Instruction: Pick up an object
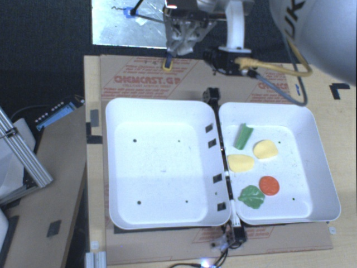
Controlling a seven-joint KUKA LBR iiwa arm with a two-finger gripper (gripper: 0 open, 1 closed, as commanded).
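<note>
On the bench, two shallow white bins are being shown side by side, the left bin (162, 166) bare of objects and the right bin (312, 166) holding every candidate for the pick. At the upper right the grey KUKA arm (312, 21) is being carried high, well clear of both bins, probably so that the camera's look at the objects is being left unblocked. Its gripper (181, 43) is hanging beyond the far edge of the left bin, over the brown cardboard sheet (145, 77); nothing is being seen between its fingers, and whether they are spread or closed cannot be told.

Five small pieces are lying apart in the right bin: a green leafy piece (251, 196), a yellow flat piece (240, 162) near the central hinge (217, 144), a second yellow piece (265, 149), a green stick (243, 136) and a red disc (269, 185). A reach is judged as being hindered only by the bin walls.
</note>
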